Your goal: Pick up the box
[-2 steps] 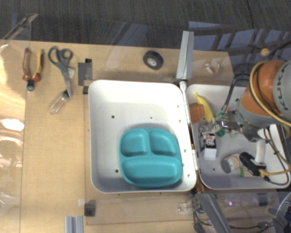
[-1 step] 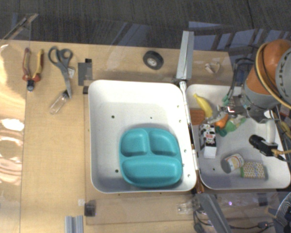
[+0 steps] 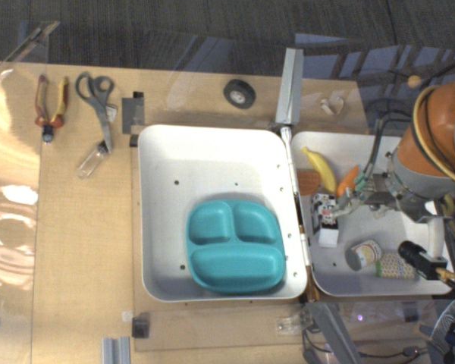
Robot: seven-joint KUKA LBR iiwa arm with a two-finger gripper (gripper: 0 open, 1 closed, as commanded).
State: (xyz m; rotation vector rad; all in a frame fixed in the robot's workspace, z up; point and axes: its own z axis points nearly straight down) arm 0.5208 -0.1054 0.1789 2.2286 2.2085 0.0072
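Camera view: arm (image 3: pixel 440 139) is reaching in over the right bin (image 3: pixel 326 279). Hand (image 3: pixel 341 201) is hanging low beside the box (image 3: pixel 325 217), which is lying at the bin's left wall below a banana (image 3: pixel 321 168). Finger state: cannot tell. Teal tray (image 3: pixel 235 245) is sitting in the left bin (image 3: pixel 167 203).

I work at a lab workbench: pliers (image 3: pixel 48 108), scissors (image 3: pixel 98 101) and a tape roll (image 3: pixel 240 93) lie far beyond my fingers, past the white bins (image 3: pixel 167 158).
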